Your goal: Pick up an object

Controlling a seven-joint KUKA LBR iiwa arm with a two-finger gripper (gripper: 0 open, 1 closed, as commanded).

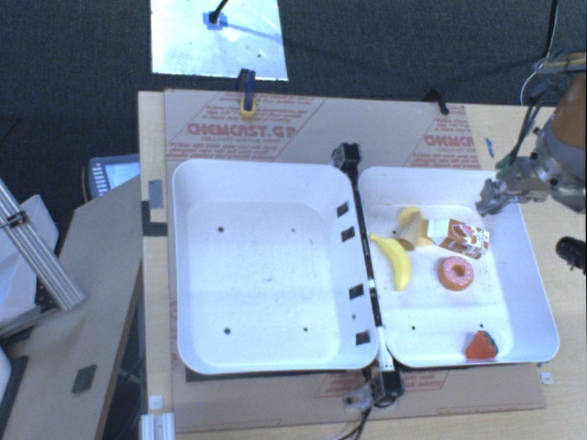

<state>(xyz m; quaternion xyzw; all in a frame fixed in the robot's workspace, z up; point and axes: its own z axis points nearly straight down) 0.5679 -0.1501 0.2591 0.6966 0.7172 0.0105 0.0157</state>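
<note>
The grey arm with the orange band enters at the right edge, its jaws hanging over the upper right part of the right-hand shallow white plastic bin. Whether the jaws are released or clenched cannot be told at this size. Nothing shows between them.

Objects, placed from the jaws:
- Small red-and-white printed carton, lying flat, just below and slightly left of the jaws; nearest item.
- Pink-frosted ring doughnut toy, further below the jaws, near the carton's lower edge.
- Pale yellow chunk, left of the jaws and a little lower, close beside the carton; its exact kind is unclear.
- Yellow plastic banana, lower left of the jaws, curved, just under the pale chunk.
- Red strawberry-like piece with a green tip, well below the jaws, near the bin's lower right corner, apart from the rest.

The left-hand white bin lies far left of the jaws. Both bins rest on a printed board on the tabletop.
</note>
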